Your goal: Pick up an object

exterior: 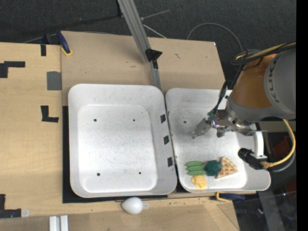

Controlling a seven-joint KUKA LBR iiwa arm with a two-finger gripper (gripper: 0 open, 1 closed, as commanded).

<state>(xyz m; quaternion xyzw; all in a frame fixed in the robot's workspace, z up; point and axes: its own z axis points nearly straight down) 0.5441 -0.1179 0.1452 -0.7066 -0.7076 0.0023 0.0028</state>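
Several toy foods lie in the front of the right bin (pixel 185 105): a green pea pod (pixel 195 166), a dark green broccoli-like piece (pixel 212 167), a pizza slice (pixel 227 168) and a yellow piece (pixel 199 181). My gripper (pixel 209 131) hangs over the middle of that bin, behind the toys and apart from them. Its fingers are spread, one finger (pixel 198 131) angled down to the left. The gripper is open and nothing sits between the fingers.
The left bin (pixel 72 129) stands beside the right one, with black clips along the shared edge. A white egg-shaped object (pixel 133 205) lies on the bench in front of the left bin. A grey pole (pixel 139 30) slants across the back.
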